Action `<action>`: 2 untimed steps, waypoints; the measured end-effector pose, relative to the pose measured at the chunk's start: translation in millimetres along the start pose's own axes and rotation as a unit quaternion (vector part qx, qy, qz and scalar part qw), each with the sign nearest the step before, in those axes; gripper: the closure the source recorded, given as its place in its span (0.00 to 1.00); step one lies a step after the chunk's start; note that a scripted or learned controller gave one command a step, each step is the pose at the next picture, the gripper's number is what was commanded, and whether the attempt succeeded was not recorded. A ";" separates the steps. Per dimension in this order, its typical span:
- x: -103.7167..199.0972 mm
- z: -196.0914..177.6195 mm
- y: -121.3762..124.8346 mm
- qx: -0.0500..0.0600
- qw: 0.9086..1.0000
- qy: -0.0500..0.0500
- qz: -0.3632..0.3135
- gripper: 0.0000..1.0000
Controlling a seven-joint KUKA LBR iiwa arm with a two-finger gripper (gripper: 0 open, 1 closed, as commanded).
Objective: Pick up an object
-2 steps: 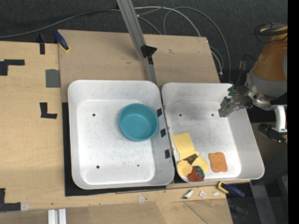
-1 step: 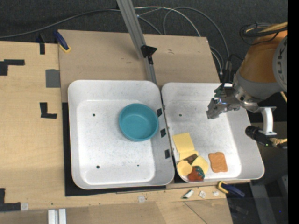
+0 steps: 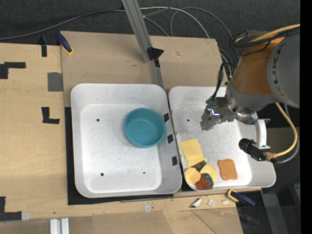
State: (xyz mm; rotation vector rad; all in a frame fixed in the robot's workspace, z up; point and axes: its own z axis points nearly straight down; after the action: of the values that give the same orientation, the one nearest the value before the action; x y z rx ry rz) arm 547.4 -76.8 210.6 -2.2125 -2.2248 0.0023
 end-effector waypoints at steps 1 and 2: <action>48.0 -13.0 -11.2 -0.001 1.000 -0.001 0.002 1.00; 92.1 -12.1 -34.0 0.000 1.000 0.000 0.000 1.00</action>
State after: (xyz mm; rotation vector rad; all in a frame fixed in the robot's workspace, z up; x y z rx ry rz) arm 513.0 15.1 223.0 -2.2128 -2.2244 0.0034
